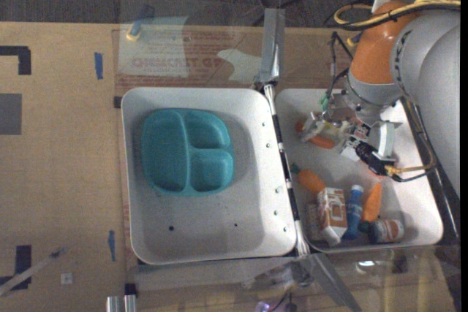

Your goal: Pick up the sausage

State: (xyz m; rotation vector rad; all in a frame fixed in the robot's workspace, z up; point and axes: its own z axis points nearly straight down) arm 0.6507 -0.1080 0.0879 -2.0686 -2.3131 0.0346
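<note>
The sausage (319, 141), a short red-orange piece, lies on the floor of the right bin (420, 230) near its back left part. My gripper (327, 129) is right over it, low in the bin, and covers its upper side. Only the sausage's lower edge and its left tip near the bin wall show. Whether the sausage is gripped or just lies under the gripper is not visible. The grey arm with its orange band (376, 55) comes in from the upper right.
The front of the right bin holds an orange piece (311, 180), a small carton (333, 212), a blue bottle (355, 207), a carrot (373, 201) and a can (387, 230). In the left bin (197, 230) sits a teal divided plate (188, 151). A cable (406, 170) hangs by the wrist.
</note>
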